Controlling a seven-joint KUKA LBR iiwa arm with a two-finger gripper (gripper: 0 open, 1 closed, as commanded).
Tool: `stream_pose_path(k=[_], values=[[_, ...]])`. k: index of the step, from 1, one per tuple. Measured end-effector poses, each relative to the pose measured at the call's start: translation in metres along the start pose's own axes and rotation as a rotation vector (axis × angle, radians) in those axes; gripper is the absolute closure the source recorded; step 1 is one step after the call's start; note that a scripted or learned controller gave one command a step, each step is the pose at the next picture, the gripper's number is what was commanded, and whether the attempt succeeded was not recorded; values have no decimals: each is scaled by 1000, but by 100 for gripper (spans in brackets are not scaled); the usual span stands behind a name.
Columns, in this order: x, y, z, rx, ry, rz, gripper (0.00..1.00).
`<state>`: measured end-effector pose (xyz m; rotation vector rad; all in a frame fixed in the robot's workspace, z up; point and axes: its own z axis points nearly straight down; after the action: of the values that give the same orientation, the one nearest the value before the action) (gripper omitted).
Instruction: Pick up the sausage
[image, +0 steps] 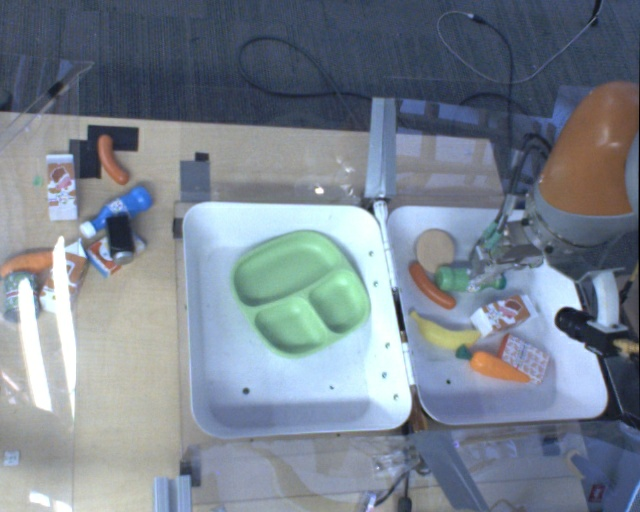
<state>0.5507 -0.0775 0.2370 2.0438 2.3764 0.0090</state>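
Bins: two shallow white bins side by side on the bench, left bin (210, 400) and right bin (580, 400).
Left bin contents: one light green plastic divided plate (300, 290) with three compartments.
Right bin contents, counted: one red-orange toy sausage (431, 285); one yellow toy banana (443, 334); one orange toy carrot (497, 367); one round tan disc (435, 246); one green bottle-like item (456, 277); two small printed cartons, one brown and white (500, 315), one red and white (525, 356).
Bench, left of the bins: a loose cluster of spare items, including a second red-orange sausage shape (114, 160) and a blue and white bottle (118, 212).
Sausage look: short, smooth, rounded ends, glossy, lying flat and slanted.
Sausage position: upper left part of the right bin, near its left wall, below the tan disc, above the banana, just beside the green item.
Arm pose: grey body with orange band (592, 150) enters from the right, wrist bent down over the right bin's upper half.
Tool (492, 262): low over the bin, right of the sausage, near the green item; whether it is spread or closed cannot be made out.
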Motion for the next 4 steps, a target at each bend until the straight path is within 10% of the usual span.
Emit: stream_pose_path(k=[1,4], values=[[0,0,0,0,0,0,0],[68,52,52,2,2,-326,0]])
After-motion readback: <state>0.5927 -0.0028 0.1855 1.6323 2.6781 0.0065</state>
